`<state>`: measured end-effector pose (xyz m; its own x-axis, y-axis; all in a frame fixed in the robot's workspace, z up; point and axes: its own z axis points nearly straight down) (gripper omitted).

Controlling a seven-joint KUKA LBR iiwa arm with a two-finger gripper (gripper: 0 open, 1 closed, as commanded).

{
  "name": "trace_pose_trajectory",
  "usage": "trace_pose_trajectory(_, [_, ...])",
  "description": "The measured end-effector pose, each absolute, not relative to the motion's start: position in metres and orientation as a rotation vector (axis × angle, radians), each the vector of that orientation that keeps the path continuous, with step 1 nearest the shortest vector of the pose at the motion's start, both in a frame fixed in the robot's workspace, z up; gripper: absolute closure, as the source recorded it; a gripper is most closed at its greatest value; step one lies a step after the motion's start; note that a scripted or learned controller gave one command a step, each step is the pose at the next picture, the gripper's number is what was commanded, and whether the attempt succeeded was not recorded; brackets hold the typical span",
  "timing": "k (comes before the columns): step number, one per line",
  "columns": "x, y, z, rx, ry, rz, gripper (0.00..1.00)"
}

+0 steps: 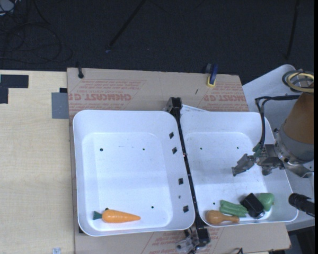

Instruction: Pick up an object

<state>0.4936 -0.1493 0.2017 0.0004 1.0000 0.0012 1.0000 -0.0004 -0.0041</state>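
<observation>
Two shallow white bins are seen side by side on a sheet of printed cardboard point(148, 91), which is laid over a pale wooden bench point(26, 157). The left bin point(85, 142) takes up the centre of the frame; the right bin point(217, 123) lies just beside it, toward the right of the frame, and a dark divider strip point(181, 157) with small clips is run between the two.

An orange toy carrot point(120, 216) with a green top is laid flat near the lower edge of the left bin, toward its lower left corner, with its tip pointed to the right.

In the lower right corner of the right bin a small cluster of objects is gathered: a tan, pear-shaped piece point(221, 217) at the lower left of the cluster, a green pod-like piece point(232, 208) just above it, a black block point(252, 205) resting against the pod, and a rounded green piece point(266, 199) touching the block on its right.

The arm point(302, 123) is brought in from the right edge of the frame, its orange band visible above the grey wrist. The gripper point(245, 164) is held over the right part of the right bin, above the cluster in the frame and apart from it. Nothing is seen between its fingers, and whether they are apart or together cannot be told from this view.

A blue and yellow clamp point(211, 74) is fixed at the upper edge of the cardboard, and dark cables are spread over the black floor at the top of the frame
</observation>
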Motion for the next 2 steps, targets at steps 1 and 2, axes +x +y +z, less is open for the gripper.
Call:
trace_pose_trajectory(1, [0.533,-0.108,0.257,-2.217,-2.228,-0.004,0.0])
trace_pose_trajectory(2, [0.606,-0.138,0.088,-2.215,-2.221,0.009,0.0])
